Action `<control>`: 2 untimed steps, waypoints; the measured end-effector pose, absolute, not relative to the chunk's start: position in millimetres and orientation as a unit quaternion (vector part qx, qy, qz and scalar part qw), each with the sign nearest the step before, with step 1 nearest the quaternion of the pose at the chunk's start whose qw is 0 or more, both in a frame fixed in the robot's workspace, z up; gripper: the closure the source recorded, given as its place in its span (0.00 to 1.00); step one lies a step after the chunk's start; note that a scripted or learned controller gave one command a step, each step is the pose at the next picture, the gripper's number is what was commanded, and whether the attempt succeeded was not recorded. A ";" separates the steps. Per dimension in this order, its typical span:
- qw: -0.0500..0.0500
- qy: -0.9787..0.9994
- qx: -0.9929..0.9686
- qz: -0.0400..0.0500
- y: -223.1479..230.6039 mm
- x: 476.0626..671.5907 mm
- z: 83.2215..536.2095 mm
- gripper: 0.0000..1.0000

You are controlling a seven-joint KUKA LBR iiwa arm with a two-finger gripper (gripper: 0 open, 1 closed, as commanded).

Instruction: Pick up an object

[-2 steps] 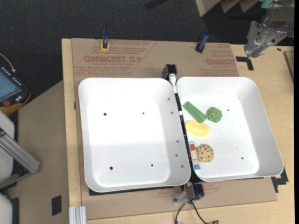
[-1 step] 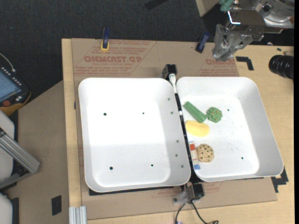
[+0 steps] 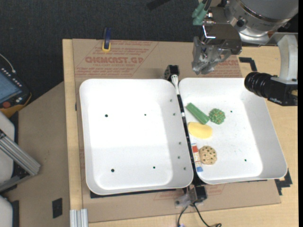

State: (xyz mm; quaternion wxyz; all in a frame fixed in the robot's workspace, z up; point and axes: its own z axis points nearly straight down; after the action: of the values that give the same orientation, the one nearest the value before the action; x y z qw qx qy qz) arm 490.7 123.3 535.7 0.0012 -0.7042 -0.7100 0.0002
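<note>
Hovered above right bin's point(image 3: 265, 126) far rim, gripper point(image 3: 204, 66) carrying nothing, its opening impossible to tell; approach step, seemingly; next: descent toward yellow piece point(image 3: 200, 130).

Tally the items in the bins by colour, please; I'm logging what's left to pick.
Green: 2, a stick and a round knobbly piece
Yellow: 1, a lump
Tan: 1, a cookie
Red, white and blue: 1, a small piece against the divider
Total: 5, all in the right bin
</note>
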 end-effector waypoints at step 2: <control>0.000 -0.709 -0.705 -0.002 163.4 482.7 461.4 1.00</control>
State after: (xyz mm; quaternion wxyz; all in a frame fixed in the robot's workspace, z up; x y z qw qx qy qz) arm 482.7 163.4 461.4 -0.0003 -0.7053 -0.7089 -0.0017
